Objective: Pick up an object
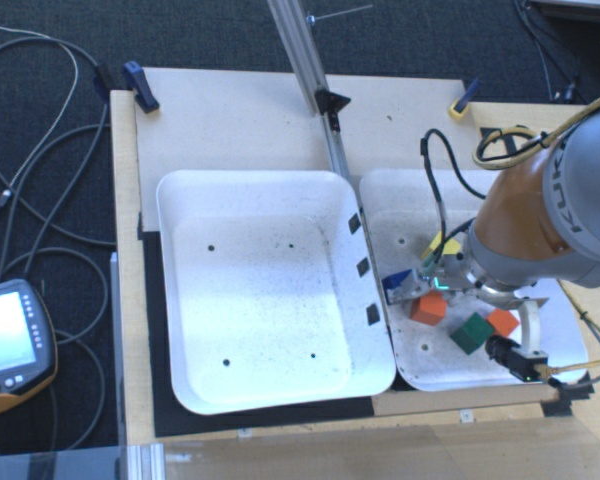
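- The gripper point(442, 280) hangs low over the right bin point(410, 366), under the grey wrist with its orange band; from here I cannot tell how it is set, as the wrist covers it.
- Just beneath it lies an orange block point(429, 309), the likeliest target: small, chunky, flat-faced.
- My guess is it's light and rigid, wood or hard plastic, so it won't give under a squeeze; the smooth faces could slip, so two opposite flat sides are the place to take it.
- Just to its left, a blue piece point(396, 281) sits close in, crowding that side.
- To the right lie a green block point(469, 335), tilted on the floor, and another orange piece point(503, 321) right next to it.
- A yellow piece point(437, 245) peeks out behind the wrist.
- The bin itself is shallow white plastic, speckled, with rounded corners.
- The left bin point(180, 208) is the same make.
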